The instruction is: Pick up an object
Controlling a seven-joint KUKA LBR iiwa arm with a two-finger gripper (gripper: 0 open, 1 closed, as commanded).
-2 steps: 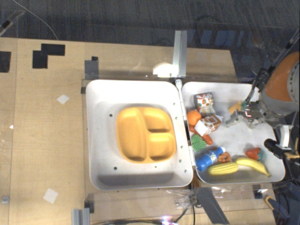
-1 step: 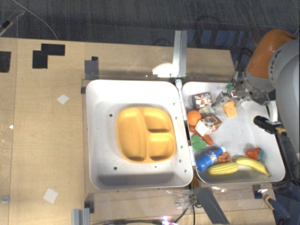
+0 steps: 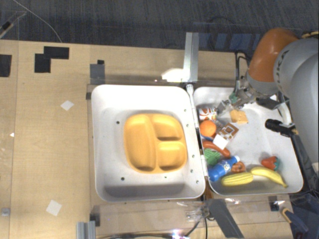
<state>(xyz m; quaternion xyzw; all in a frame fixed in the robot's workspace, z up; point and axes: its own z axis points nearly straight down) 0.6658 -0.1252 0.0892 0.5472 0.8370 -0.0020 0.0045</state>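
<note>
The right bin holds several toy items. A yellow banana lies along its near edge, beside a blue piece and a green piece. An orange ball sits at the left wall, with a brown-and-white box next to it. A tan block lies toward the far side, and a red strawberry sits near the right. My gripper hangs low over the bin's far part, just above and left of the tan block, with a white-and-orange can to its left.
The left bin holds a yellow divided tray in its middle. A metal post stands behind the seam between the bins. The grey arm with its orange band covers the right bin's far right corner.
</note>
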